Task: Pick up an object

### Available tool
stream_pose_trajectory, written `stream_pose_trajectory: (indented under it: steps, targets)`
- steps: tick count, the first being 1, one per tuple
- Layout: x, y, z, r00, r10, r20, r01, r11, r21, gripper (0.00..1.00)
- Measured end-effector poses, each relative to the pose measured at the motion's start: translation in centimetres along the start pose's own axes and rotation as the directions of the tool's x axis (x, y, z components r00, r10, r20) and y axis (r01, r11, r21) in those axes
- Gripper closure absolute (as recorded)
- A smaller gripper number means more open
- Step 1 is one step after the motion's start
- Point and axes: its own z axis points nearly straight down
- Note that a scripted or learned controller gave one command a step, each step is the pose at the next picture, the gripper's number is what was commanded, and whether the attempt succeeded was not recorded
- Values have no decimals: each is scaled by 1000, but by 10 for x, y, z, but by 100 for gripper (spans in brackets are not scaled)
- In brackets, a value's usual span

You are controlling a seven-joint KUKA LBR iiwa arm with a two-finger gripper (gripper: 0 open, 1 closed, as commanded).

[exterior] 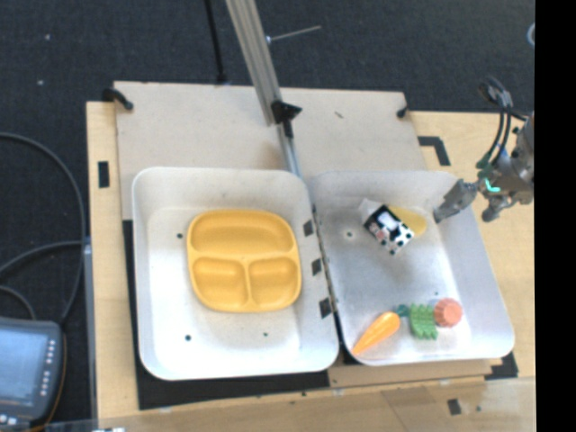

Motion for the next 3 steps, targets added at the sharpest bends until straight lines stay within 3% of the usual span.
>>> stream_pose_trajectory:
  steps: [1, 3]
  targets:
    - [7, -6, 49, 1000, 3, 1, -3, 1000, 4, 0]
    - [-7, -10, 168, 1000, 5, 1, -5, 1000, 6, 0]
